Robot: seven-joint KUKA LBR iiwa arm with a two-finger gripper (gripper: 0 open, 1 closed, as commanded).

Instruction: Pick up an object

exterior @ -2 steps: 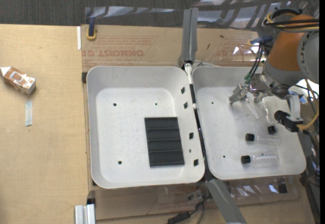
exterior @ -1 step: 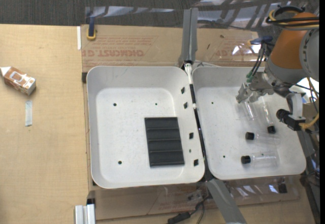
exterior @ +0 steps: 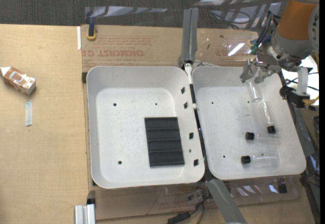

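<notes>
My gripper (exterior: 254, 76) hangs over the far edge of the right bin (exterior: 223, 167), under the grey and orange arm. A clear plastic tube (exterior: 255, 92) shows directly below it; I cannot tell whether it touches the gripper. A second clear tube (exterior: 265, 115) with a black cap lies just nearer. Two more black-capped clear tubes (exterior: 249, 136) (exterior: 259, 158) rest towards the bin's near right side. A black ribbed block (exterior: 164, 141) lies flat in the left bin (exterior: 101, 116).
A grey divider (exterior: 195, 116) runs between the two bins. On the wooden bench to the left sit a small orange-and-white box (exterior: 19, 81) and a pale strip (exterior: 28, 114). Cables hang by the arm at the right edge.
</notes>
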